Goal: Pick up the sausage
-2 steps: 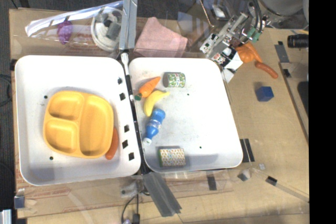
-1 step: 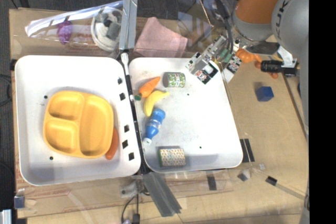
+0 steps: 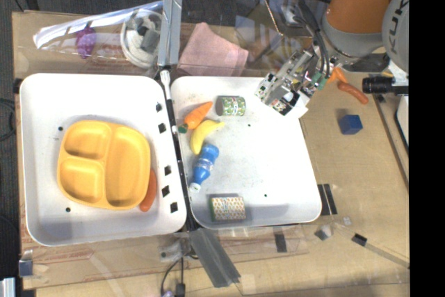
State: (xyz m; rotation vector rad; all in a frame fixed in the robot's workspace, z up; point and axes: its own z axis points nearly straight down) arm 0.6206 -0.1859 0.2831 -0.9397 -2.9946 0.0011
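While my pincer [image 3: 284, 95] hangs over the far right corner of the right bin [image 3: 292, 170], I cannot tell from above whether it is spread or pressed together, and nothing shows in its grasp. Seen from the one camera, the sausage [image 3: 148, 193] lies in the left bin [image 3: 42, 219], a reddish-orange curved rod tucked against the right edge of the yellow divided plate [image 3: 104, 162], well apart from me. To do this step well, I judge I must cross the divider, come down with my pinch set across the sausage's narrow width, and keep clear of the plate's raised rim beside it; its smooth, rounded skin looks likely to slip, so a centred hold matters. Below me in the right bin sit an orange carrot [image 3: 198, 113] touching a yellow banana [image 3: 203, 133], a blue bottle [image 3: 204, 163], a small green can [image 3: 231, 106] and a speckled block [image 3: 227, 206], all looking like hard, glossy plastic.
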